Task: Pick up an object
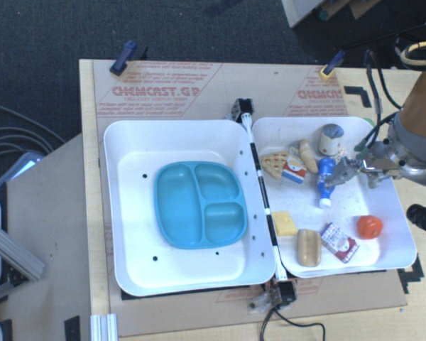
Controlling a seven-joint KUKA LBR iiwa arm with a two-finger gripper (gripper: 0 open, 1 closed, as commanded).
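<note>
Gripper (351, 169) low in right bin (401, 251), beside blue bottle (326, 178), fingers' opening unclear, can't tell if holding.

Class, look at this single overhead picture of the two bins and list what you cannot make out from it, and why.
- Tool: too small and blurred in the camera view to tell whether it grips the blue bottle beside it.
- Arm: cut off by the right edge.
- Red-and-white packet: print too small to read.
- Can: label too blurred to identify.
</note>
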